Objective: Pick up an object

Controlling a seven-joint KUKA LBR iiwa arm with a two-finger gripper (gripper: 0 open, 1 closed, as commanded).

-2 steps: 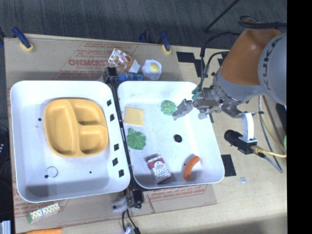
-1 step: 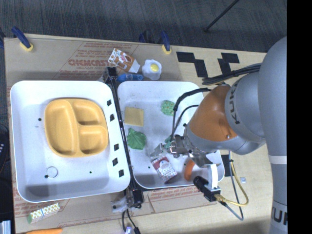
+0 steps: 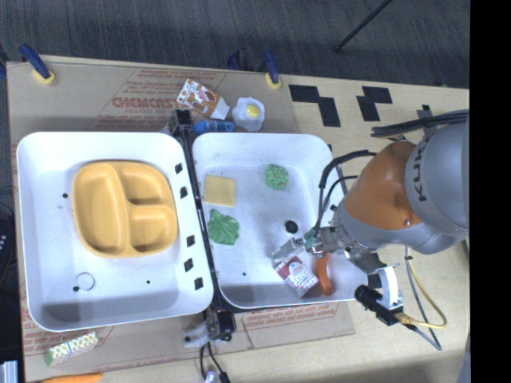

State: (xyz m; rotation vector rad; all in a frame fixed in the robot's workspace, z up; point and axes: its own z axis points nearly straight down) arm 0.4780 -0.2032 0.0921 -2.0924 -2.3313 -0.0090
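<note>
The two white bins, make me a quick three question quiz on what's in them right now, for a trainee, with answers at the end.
1. True or false: the yellow divided tray lies in the left bin.
2. Which item lies closest to the hand?
A. the round green piece
B. the red and white packet
C. the yellow square block
3. Fill in: the green leafy piece lies directly below the ____ in the right bin.

Key
1. True
2. B
3. yellow square block
</note>
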